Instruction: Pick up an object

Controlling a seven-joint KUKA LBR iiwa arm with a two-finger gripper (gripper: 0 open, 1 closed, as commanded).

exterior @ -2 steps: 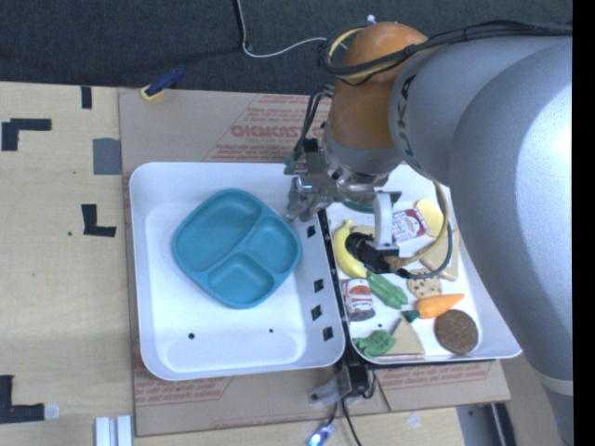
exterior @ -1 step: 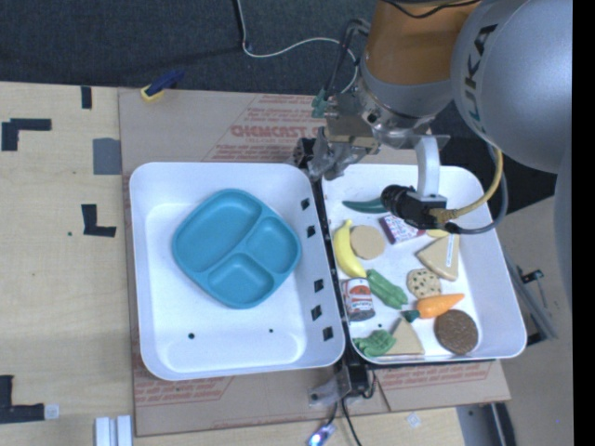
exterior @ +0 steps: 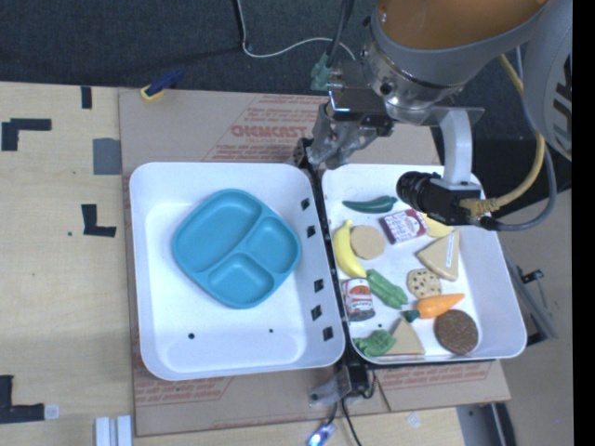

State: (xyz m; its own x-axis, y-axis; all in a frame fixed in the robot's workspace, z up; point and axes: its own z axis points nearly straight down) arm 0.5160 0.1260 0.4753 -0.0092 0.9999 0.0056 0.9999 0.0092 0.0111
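Orange-banded arm fills the top right, its gripper hanging at twelve o'clock of the right bin, over the rim; whether it is apart or together I cannot tell; nothing shows in it. Pickable toys lie below; the banana at nine o'clock looks easiest, so descend squarely across its width, clear of the wall.

My arm: grey, orange-banded, entering from the upper right, bent steeply downward. My wrist: grey collar below the band, cables trailing beside it. My gripper: dark, pointed down and leftward, hanging at the upper middle; nothing visible between my tips.
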